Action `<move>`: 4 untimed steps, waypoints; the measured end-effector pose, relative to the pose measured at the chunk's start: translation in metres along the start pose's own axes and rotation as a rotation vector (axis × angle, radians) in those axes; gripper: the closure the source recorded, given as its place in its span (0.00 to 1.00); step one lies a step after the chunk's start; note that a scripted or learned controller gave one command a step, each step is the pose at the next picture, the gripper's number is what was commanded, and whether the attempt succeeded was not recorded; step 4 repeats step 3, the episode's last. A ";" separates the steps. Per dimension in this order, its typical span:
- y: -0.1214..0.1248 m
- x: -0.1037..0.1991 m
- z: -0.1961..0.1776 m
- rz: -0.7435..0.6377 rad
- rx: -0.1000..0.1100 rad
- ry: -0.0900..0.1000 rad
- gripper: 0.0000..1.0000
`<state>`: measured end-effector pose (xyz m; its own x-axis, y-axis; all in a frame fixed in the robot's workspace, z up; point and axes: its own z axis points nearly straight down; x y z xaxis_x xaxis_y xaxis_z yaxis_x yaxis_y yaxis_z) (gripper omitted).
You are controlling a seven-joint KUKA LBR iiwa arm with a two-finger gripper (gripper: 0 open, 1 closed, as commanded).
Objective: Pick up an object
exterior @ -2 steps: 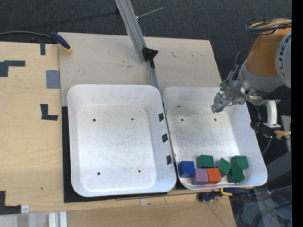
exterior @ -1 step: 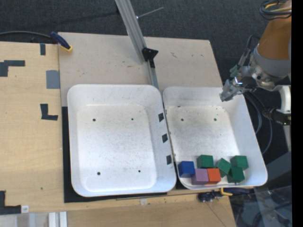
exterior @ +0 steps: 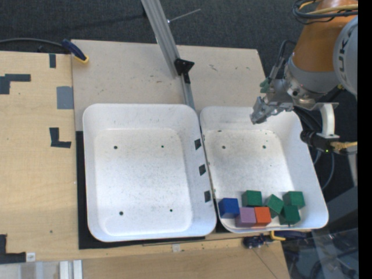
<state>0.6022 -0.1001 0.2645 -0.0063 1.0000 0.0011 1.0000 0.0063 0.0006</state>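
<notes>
At upper right, the gripper [exterior: 260, 114] was positioned above the right bin [exterior: 308, 173]; its opening could not be judged. Tightly clustered blocks [exterior: 261, 208] at lower right were considered likely to obstruct a clean grasp.

A metal pole [exterior: 165, 39] slants left of the gripper [exterior: 260, 114], a blue-and-yellow clamp [exterior: 75, 50] lying much farther left.

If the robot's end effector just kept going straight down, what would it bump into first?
Probably the bare floor of the right bin near its far edge; the end effector is far from the blocks. Depth is hard to judge.
</notes>
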 end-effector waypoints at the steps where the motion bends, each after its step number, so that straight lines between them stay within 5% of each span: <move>1: 0.008 0.048 0.015 0.001 0.003 0.000 1.00; 3: 0.026 0.156 0.038 -0.001 0.002 0.000 1.00; 4: 0.026 0.156 0.038 -0.001 0.002 0.000 1.00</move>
